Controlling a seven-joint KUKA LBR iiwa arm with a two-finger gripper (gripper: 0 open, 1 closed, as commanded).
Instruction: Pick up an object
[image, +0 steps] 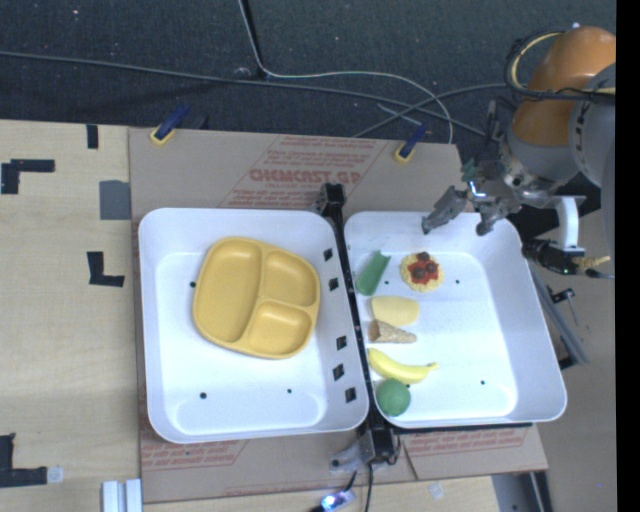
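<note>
Tart in bin, below open tool

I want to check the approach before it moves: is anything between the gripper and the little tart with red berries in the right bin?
Nothing visible. The gripper hangs over the right bin's far rim, open, and the tart lies just below-left, bare bin floor between them.

A robotics lab: taped bench, clamped cardboard, loose cables, toy food.

Our one fixed camera, high above the bench

We look down aslant on both white bins; the arm enters at two o'clock.
</note>
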